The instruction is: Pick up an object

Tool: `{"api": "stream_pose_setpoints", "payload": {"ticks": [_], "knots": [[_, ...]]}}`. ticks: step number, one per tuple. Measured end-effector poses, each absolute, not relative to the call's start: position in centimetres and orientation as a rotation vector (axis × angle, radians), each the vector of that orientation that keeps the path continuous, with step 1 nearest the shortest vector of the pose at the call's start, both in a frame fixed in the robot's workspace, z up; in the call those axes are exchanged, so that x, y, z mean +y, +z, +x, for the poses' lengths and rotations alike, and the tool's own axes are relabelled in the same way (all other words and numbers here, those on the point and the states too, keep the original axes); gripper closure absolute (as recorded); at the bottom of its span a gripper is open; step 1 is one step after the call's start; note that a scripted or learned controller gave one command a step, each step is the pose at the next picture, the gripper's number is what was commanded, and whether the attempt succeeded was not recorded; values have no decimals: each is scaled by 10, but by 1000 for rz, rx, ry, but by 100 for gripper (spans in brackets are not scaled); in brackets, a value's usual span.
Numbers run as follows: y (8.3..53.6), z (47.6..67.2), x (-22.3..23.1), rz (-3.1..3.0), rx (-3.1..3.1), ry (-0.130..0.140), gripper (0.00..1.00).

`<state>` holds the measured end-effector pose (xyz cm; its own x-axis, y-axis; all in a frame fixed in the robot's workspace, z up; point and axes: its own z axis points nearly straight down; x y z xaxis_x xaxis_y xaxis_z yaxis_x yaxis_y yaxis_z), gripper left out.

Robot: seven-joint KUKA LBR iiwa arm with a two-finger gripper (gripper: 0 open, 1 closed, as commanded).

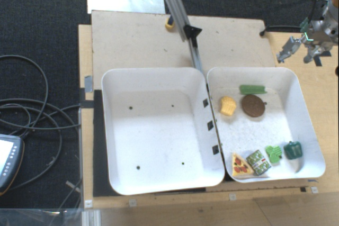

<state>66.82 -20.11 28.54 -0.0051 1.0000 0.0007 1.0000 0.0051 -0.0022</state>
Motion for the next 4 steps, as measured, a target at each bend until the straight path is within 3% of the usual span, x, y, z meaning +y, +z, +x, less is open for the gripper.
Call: {"api": "stream_pose_setpoints", "payload": {"ticks": [1,4], "knots": [[288,669,-201,-2215,-2231,0,0],[147,652,-203,-2218,-2221,4,0]]}}
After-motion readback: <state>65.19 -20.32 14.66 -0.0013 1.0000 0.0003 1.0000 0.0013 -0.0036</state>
